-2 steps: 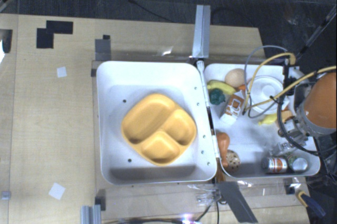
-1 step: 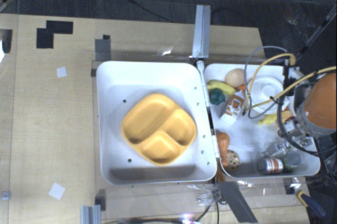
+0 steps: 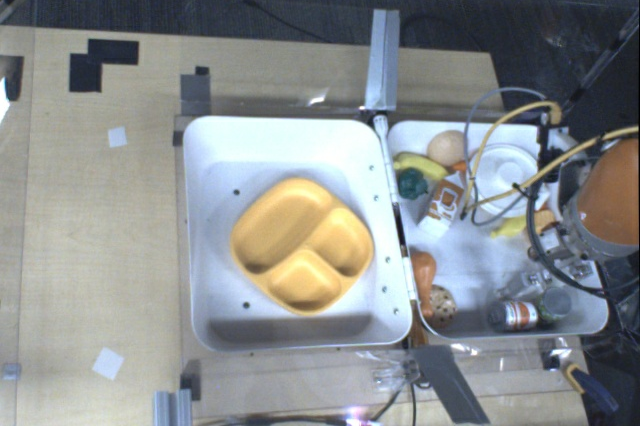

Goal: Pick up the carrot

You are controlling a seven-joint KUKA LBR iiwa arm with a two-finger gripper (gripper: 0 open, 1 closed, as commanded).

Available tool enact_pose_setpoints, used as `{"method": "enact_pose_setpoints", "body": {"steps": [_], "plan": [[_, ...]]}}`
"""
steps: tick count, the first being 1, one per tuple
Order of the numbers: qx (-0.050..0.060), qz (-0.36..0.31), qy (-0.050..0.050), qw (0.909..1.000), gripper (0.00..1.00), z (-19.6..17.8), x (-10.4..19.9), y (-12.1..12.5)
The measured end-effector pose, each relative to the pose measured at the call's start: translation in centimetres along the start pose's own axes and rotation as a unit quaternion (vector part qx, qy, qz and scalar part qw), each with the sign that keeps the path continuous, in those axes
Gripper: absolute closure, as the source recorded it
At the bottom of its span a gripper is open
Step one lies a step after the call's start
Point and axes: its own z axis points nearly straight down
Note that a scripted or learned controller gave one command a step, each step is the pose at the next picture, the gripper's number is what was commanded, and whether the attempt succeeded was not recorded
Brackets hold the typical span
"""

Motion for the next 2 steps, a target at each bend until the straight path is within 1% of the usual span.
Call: {"method": "enact_pose_setpoints", "body": {"steps": [1,2], "plan": [[-0.001,0.096,0.001,0.9954,0.0,0.01,-0.34,0.02],[-0.001,0.096,0.001,0.9953,0.0,0.01,-0.33,0.03]]}}
